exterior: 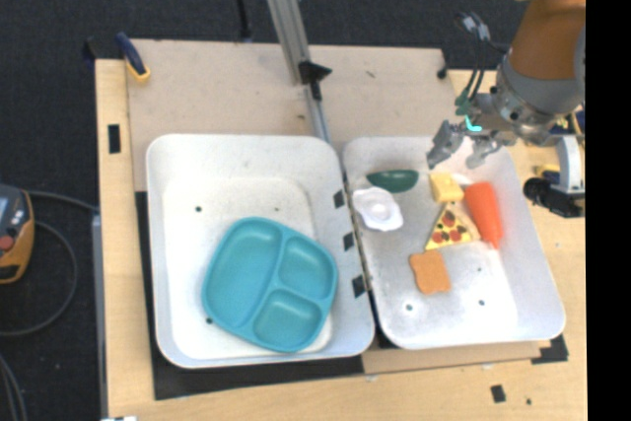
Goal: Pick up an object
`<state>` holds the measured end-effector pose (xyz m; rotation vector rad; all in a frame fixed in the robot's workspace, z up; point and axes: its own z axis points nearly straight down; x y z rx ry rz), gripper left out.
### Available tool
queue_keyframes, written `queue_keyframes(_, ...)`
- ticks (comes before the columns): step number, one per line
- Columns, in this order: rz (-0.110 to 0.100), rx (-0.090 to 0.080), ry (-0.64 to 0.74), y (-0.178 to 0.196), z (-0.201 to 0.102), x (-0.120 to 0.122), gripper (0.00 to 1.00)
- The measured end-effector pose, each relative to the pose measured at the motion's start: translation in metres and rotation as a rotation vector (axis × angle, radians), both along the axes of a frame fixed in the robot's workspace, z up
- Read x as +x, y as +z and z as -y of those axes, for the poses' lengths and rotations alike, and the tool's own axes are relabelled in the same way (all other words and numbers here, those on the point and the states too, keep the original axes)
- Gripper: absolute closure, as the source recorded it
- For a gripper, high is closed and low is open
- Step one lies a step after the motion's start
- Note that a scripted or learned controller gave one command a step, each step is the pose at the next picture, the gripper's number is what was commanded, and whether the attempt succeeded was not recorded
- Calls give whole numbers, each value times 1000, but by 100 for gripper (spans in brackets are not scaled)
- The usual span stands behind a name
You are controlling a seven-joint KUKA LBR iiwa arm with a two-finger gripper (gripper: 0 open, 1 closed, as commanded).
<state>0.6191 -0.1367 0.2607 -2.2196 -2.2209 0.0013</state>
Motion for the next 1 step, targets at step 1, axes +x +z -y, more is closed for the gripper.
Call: queue_keyframes(1,3,0,0,2,0,1,0)
